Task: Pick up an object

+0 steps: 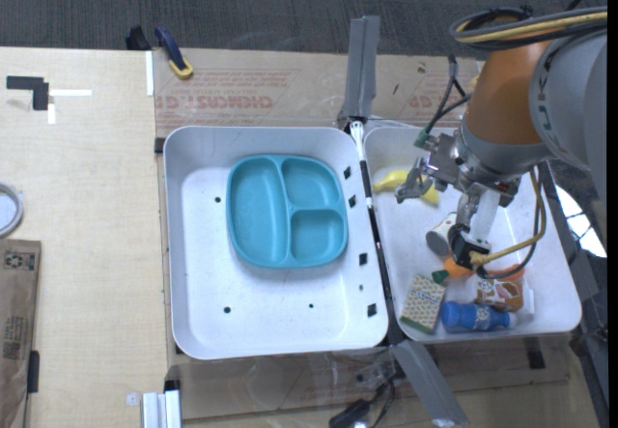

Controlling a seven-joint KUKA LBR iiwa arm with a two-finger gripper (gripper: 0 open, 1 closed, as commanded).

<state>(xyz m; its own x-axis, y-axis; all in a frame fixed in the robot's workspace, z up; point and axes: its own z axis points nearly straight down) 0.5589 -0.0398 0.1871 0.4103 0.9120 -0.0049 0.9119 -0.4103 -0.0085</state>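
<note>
**Camera view**

1. The counter (77, 175) carries two shallow white bins side by side.
2. The left bin (183, 252) holds one turquoise plate (287, 212). The plate has three compartments. It lies flat, toward the back of the bin.
3. The arm (570, 98) enters from the right. Its orange band (507, 93) sits above the wrist, over the back of the right bin (550, 305).
4. The hand (417, 186) hangs over the back left part of the right bin and points toward the wall shared by the two bins. Whether the hand is apart or together cannot be told, and nothing is seen clamped in it.
5. A yellow piece (388, 181) lies in the back left corner of the right bin, just beside the hand on the side of the shared wall. Contact between the two cannot be told.
6. At the front of the right bin:
   - a patterned card (423, 303) lies tilted near the left wall;
   - a blue toy (473, 318) lies just to its right;
   - an orange-and-white packet (502, 294) lies just behind the blue toy;
   - a small orange piece (456, 269) lies behind the card.
7. A cardboard sheet (270, 86) with red lettering lies behind the bins. A grey post (363, 69) stands at the back, in line with the shared wall.
8. A blue-and-yellow clamp (172, 54) sits at the back of the counter. A roll of tape (6, 212) and a brown paper bag (19, 305) sit at its left edge.
</note>
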